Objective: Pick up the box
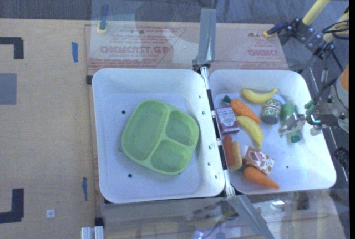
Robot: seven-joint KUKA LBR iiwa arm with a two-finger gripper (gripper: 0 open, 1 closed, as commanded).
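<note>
The counter (44, 121) is carrying two white bins side by side. The left bin (111, 88), at the centre of the frame, is holding a green divided plate (161, 136). The right bin (310, 160), right of centre, is holding toy food: two bananas (259, 95), two carrots (244, 108), a hot dog (232, 153), a small can (271, 110) and a printed packet (259, 159). The arm is reaching in at the right edge, with the gripper (299, 126) hanging low over that bin's right side; I cannot tell how far its jaws are standing apart, and nothing is visibly caught in them. The box (226, 120), small and dark red, is lying flat against the bin's left wall, beside a carrot. It is likely light and stiff, perhaps slick; pinching across its narrow sides seems best.
</note>
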